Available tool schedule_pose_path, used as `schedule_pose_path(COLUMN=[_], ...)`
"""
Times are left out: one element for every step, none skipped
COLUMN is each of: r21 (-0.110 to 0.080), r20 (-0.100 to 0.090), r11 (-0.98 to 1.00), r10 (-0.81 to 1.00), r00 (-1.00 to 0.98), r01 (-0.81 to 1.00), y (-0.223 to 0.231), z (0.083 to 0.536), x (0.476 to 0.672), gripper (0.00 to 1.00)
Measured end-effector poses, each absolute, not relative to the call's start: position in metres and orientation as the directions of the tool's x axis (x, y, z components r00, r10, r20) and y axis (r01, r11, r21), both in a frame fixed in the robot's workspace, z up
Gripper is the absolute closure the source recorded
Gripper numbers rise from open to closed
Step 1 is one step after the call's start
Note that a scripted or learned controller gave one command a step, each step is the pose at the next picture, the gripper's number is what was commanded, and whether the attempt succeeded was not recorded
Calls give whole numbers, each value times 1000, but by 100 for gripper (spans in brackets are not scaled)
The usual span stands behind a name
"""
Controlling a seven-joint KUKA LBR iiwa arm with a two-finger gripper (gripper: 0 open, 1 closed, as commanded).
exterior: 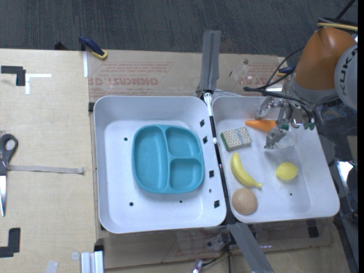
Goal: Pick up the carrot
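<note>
The carrot [259, 125] is a short orange piece lying at the back of the right bin [318, 203], close to the far wall. My gripper [274, 136] hangs over the bin just to the right of it, with the tip a little nearer than the carrot's right end. The gripper's metal parts cover that end, and I see nothing held in it. The arm's orange band [321, 58] sits above, at the upper right.
In the right bin lie a speckled sponge block [235, 137], a banana [244, 172], a lemon [287, 171] and a brown round fruit [244, 201]. A blue divided plate [169, 158] sits in the left bin [108, 209]. Scissors [5, 152] lie on the bench at far left.
</note>
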State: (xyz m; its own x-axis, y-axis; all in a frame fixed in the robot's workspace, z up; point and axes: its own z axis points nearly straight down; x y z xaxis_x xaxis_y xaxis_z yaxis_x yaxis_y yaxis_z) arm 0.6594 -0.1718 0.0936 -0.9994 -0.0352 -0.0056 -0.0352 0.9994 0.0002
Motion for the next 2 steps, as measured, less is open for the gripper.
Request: schedule_pose_path(r21=[-2, -2], r20=[-13, -13], r11=[999, 999], r10=[-37, -37], r00=[-999, -999], r01=[-37, -37], y=[-171, -171], z=[105, 105], x=[662, 662], gripper=[100, 0])
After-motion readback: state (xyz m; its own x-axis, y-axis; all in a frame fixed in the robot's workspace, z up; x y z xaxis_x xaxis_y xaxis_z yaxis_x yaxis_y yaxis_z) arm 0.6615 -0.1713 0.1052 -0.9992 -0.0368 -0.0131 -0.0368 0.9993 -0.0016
